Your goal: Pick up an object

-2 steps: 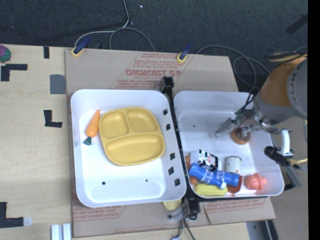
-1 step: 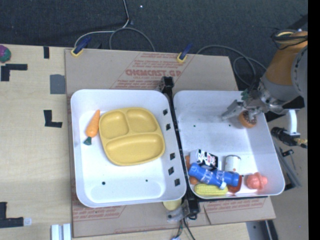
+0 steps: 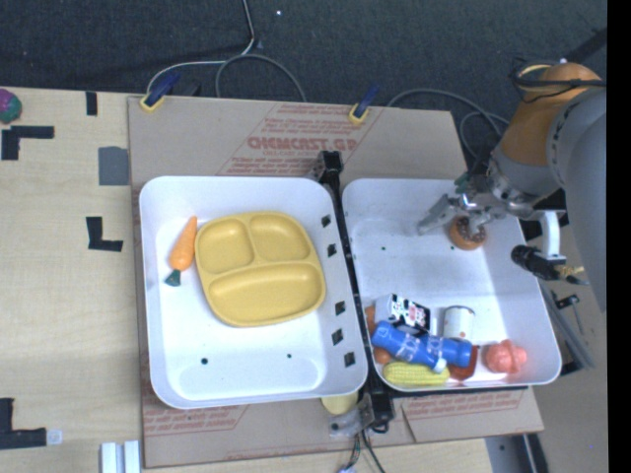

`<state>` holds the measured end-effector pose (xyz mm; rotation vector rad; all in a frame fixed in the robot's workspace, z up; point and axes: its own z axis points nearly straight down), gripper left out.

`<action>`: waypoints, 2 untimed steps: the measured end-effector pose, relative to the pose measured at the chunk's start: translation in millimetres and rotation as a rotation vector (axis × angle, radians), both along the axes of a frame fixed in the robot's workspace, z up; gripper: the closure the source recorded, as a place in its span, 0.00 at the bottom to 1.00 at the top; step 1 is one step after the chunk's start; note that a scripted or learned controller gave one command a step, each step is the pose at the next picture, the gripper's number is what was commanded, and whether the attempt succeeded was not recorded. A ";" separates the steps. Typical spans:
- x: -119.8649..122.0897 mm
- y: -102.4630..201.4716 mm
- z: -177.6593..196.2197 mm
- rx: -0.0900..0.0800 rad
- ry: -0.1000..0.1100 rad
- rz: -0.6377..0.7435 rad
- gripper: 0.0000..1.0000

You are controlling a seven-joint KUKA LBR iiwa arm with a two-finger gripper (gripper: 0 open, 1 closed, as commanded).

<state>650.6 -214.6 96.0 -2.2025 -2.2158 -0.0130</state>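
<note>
Nearby, a brown round object [image 3: 466, 233] just beside the gripper [image 3: 452, 212].

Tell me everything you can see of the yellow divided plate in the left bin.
The yellow plastic-looking divided plate is a rounded rectangle with three shallow compartments: two smaller ones along its far side and one wide one along its near side, separated by raised ridges. It looks matte, with nothing in its compartments. It lies flat, right side up and slightly rotated, in the upper middle of the left shallow white bin. A small orange toy carrot lies just off its left edge, close to or touching the rim.
</note>
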 end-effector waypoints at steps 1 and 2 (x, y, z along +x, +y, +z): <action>11.6 -8.9 89.6 -0.020 -0.013 -0.004 0.00; -29.9 39.6 1.2 -0.021 -0.011 -0.004 0.00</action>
